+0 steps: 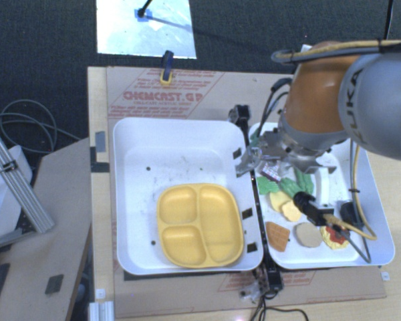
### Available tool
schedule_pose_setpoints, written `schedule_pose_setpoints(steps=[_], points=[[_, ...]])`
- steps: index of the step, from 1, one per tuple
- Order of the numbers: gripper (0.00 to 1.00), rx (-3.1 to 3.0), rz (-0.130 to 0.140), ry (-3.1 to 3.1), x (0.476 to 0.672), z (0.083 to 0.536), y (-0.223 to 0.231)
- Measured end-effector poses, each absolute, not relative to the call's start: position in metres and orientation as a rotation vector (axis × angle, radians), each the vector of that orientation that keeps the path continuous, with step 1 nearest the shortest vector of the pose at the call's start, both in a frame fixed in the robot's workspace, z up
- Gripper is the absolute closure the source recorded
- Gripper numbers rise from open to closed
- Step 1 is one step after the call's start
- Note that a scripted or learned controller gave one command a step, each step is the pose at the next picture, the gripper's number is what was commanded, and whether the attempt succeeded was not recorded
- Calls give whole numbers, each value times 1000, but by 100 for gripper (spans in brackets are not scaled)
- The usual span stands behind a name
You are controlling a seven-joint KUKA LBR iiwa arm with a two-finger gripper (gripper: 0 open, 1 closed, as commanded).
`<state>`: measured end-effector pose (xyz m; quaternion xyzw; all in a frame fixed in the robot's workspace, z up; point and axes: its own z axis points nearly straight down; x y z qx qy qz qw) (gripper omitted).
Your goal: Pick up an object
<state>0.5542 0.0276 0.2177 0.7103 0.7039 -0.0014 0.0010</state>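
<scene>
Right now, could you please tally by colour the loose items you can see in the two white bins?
Yellow: 3, the divided tray, a wedge and a piece with red.
Green: 1, beside the wrist.
Orange-brown: 1.
Tan: 1, a round piece.
Total: 6 visible; the arm may hide more.

One fixed camera looks down at a slant from above the left bin (130, 179), near enough to frame both bins.
</scene>
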Motion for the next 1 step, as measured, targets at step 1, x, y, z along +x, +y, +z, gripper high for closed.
schedule_pose_setpoints(steps=[1], points=[[0, 2222, 8, 2213, 485, 299, -12]])
